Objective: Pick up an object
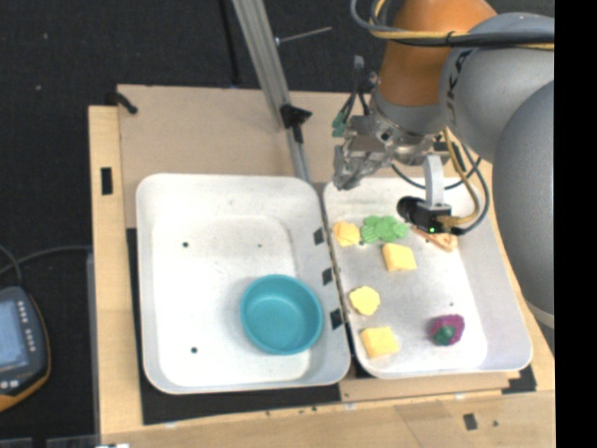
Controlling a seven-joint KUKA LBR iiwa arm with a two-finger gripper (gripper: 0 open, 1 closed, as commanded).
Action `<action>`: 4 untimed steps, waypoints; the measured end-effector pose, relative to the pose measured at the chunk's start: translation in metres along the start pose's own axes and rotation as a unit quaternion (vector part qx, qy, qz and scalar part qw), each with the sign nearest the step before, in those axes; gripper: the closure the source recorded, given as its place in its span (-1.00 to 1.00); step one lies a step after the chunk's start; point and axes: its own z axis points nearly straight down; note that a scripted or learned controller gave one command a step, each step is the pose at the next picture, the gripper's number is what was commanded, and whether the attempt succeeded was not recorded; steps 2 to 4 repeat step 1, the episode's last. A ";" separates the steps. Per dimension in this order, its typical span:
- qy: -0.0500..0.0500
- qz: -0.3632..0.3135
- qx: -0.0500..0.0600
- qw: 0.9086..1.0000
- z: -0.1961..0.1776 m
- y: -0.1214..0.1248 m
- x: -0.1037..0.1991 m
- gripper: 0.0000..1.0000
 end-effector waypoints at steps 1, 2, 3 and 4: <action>0.000 0.000 0.000 1.000 0.000 0.007 0.043 1.00; 0.000 0.000 0.000 1.000 0.000 0.007 0.043 1.00; 0.000 0.000 0.000 1.000 0.000 0.007 0.043 1.00; 0.000 0.000 0.000 1.000 0.000 0.007 0.043 1.00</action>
